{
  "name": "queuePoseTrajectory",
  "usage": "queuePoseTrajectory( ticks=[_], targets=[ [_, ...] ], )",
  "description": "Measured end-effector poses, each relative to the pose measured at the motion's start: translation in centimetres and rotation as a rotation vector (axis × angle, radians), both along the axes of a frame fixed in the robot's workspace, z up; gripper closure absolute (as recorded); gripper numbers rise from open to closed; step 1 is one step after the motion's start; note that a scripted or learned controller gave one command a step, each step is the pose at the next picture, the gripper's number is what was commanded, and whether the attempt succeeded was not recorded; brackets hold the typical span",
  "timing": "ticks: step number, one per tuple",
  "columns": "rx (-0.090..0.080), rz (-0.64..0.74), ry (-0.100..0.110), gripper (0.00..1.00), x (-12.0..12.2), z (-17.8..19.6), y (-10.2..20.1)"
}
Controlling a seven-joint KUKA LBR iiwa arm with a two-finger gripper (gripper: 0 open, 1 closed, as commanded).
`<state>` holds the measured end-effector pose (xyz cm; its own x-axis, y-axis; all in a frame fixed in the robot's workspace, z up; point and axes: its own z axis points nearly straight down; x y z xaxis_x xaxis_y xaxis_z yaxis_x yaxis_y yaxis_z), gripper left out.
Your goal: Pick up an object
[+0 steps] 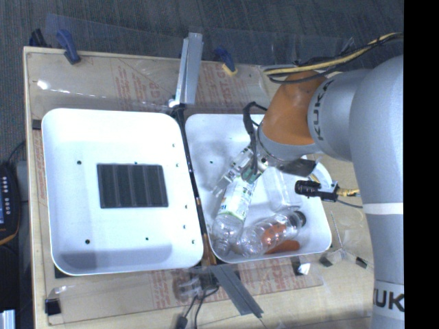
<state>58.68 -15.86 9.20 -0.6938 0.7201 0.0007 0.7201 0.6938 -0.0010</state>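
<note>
**Gripper low over the bottles in the right bin**

Gripper [248,164] sits deep in the right bin [206,132], hung under the arm's orange band [291,115]; whether it is released or clenched cannot be told from this slant, and nothing can be seen held in it. Its tip appears to meet the neck end of a clear bottle [236,199] with a pale label, which lies tilted from upper right to lower left. That bottle looks like the likeliest target, since it lies right under the tool.

Below it, more clear plastic is heaped against the bin's near wall: a crumpled bottle [223,235] at lower left and a bottle with red-orange contents [274,233] lying beside it, the two touching. They probably gather there because the shallow bin's curved walls let loose things slide together. Clear plastic is slick and gives under pressure, so a grasp could slip.

The left bin [62,184] holds a dark ribbed tray [132,185] near its middle. Both bins rest on a pale bench [123,70] covered with clear sheet held by blue clamps [68,46]. Dark carpet [206,5] surrounds it.
</note>
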Motion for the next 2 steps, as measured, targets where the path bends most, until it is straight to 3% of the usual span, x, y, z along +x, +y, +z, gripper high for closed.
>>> queuePoseTrajectory(
  ticks=[1,2],
  targets=[
    [-0.002,0.004,-0.005,1.0,0.2,1.1,0.0],
    [0.0,-0.224,-0.002,1.0,1.3,10.8,5.5]
  ],
)
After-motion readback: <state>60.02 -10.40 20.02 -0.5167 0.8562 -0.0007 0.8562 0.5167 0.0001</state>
